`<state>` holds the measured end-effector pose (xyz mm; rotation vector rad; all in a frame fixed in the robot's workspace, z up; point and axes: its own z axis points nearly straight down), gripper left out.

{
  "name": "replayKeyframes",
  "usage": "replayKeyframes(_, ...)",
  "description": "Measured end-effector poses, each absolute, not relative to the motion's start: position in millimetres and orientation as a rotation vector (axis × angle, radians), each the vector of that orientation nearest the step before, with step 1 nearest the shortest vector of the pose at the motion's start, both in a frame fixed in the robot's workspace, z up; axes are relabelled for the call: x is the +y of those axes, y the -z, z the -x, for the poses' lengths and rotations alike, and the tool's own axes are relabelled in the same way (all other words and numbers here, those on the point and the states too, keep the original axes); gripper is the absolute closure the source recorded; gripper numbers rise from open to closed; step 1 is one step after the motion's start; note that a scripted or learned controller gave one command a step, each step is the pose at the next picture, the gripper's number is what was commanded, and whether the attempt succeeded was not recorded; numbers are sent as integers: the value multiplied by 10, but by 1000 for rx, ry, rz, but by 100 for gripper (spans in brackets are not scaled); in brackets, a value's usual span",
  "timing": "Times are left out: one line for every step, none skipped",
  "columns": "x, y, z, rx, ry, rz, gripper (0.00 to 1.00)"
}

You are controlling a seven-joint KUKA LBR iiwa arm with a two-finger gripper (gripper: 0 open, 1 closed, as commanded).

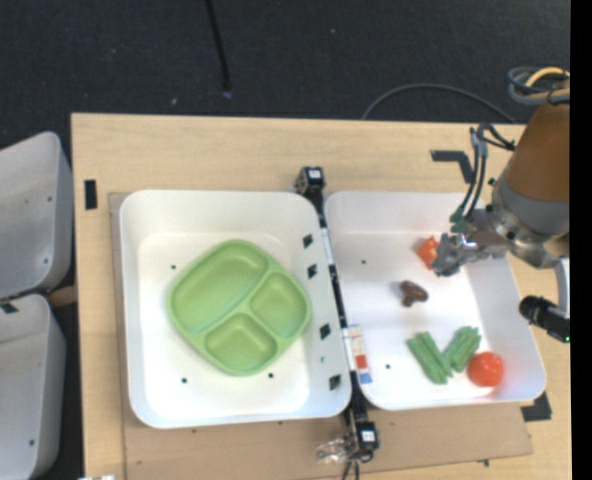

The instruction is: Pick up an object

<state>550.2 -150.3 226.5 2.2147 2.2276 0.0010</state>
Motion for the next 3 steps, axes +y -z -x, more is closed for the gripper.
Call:
replayKeyframes(-1085,-2254,-5607,2228,-2,-2214,100)
replayKeyframes(-654,-2316,-5732,2229,-3,-2213,100)
replayKeyframes(-166,-2235,-5796,2228,1,-2216,100)
